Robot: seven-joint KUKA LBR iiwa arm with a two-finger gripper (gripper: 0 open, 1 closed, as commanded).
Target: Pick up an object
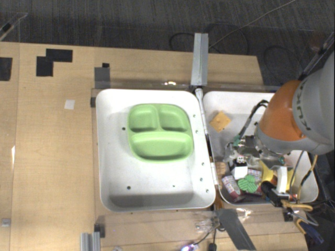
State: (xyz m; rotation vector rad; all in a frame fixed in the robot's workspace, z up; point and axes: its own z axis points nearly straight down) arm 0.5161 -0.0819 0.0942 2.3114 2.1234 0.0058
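The arm [301,114] is reaching into the right bin [235,101], with the gripper [242,158] hanging low over a pile of small objects [246,182] at the bin's near edge. Whether it is gripping anything, I cannot tell. A tan block [220,121] is lying near the far left corner. A green divided tray [159,131] is sitting in the left bin [112,156].

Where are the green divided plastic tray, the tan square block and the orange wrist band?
green divided plastic tray [159,132], camera view, centre ridge between compartments
tan square block [220,121], camera view, middle of its top face
orange wrist band [280,114], camera view, its curved upper side
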